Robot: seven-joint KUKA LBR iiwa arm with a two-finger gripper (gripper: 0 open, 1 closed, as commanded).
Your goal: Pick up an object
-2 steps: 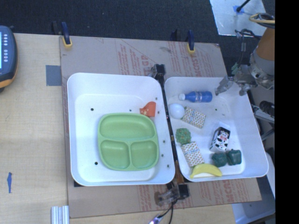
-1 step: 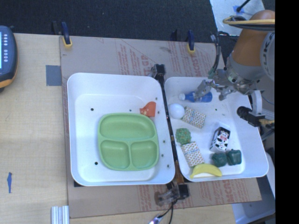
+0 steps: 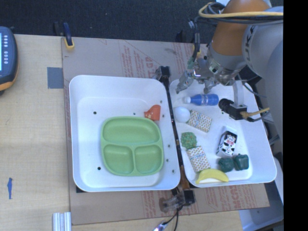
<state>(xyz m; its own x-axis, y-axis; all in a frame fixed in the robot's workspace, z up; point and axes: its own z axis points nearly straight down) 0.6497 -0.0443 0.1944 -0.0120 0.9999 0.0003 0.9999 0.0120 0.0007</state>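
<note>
Camera view: claw (image 3: 196, 84) above blue bottle (image 3: 203, 99), white ball (image 3: 181, 113) nr.

The gripper (image 3: 195, 83) hangs over the far end of the right bin (image 3: 260, 143), just above a blue bottle (image 3: 203, 99) lying flat, while the left bin (image 3: 86, 129) contains a green divided tray (image 3: 131, 146) and an orange piece (image 3: 153, 112).
</note>
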